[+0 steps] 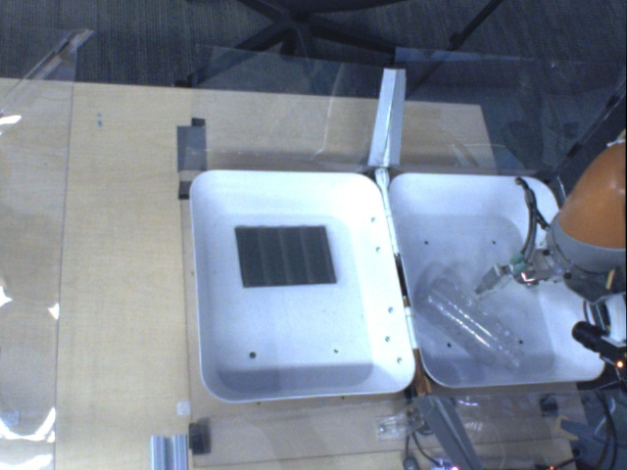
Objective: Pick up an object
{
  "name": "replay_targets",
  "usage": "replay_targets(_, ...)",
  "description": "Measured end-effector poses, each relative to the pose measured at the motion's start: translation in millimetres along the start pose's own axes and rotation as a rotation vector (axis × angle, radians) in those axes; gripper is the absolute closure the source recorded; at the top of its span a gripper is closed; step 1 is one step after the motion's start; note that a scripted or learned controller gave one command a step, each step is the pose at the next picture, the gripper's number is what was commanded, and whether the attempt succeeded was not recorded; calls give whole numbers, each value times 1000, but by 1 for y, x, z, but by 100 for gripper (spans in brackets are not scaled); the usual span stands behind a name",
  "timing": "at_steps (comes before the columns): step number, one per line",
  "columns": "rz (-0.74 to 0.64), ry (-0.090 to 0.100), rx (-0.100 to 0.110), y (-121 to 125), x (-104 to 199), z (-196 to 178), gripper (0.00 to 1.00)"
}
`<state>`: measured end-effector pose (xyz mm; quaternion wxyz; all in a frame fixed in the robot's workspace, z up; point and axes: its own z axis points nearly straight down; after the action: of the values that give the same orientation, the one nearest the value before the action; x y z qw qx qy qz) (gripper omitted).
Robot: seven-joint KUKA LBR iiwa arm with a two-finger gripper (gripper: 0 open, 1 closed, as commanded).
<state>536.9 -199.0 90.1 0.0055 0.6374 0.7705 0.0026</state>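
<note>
Where the arm (596, 213) enters over the right bin (441, 204), its gripper (495, 279) shows as a thin pale tip whose opening cannot be told at this scale. Just below and left of that tip, a clear plastic bottle (468, 323) lies on its side on the right bin's floor. Beside the right bin, touching it, the left bin (294, 189) holds a dark ribbed pad (285, 256); both rest on the wooden worktop (108, 262).

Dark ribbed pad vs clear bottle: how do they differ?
The dark ribbed pad is opaque, flat and rectangular, square to its bin; the clear bottle is see-through, rounded and lies diagonally. The pad is in the left bin, the bottle in the right bin. Both rest on a bin floor.
</note>
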Motion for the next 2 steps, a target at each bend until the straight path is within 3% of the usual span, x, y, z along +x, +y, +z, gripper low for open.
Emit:
replay_targets(1,-78,-30,-33,-29,45,-7,0)
replay_targets(2,-510,-3,-10,37,90,-2,0)
